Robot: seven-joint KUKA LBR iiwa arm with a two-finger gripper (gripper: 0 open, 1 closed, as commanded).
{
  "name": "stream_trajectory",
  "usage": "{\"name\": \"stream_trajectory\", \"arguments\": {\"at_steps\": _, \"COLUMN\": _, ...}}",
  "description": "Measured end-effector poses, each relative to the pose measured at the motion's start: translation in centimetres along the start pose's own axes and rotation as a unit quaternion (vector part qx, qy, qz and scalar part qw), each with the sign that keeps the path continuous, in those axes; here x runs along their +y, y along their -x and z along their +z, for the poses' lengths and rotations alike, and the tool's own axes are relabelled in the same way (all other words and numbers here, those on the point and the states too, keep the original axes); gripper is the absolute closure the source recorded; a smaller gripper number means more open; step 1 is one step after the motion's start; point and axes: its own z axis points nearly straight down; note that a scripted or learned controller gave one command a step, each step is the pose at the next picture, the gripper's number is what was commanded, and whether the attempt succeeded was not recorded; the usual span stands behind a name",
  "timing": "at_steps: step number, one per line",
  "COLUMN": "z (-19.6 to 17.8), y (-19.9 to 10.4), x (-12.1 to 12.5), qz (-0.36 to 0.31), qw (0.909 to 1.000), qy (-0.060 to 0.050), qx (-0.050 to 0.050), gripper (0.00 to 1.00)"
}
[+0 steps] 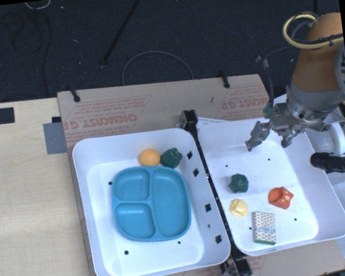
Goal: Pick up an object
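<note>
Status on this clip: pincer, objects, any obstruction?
Pincer open, empty, above right bin's far end. Green piece, red piece lie loose below. Nothing blocking.

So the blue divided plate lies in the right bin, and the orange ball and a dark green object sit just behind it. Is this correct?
Not quite: the blue divided plate lies in the left bin, not the right one, as the camera view shows. The rest holds: the orange ball and the dark green object sit just behind it.
</note>
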Motion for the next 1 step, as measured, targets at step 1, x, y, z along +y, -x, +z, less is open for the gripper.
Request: {"name": "stream_trajectory", "arguments": {"at_steps": 1, "z": -0.8, "y": 0.02, "x": 0.27, "qz": -0.001, "qw": 1.0, "qy": 0.007, "qx": -0.001, "gripper": 0.0}}
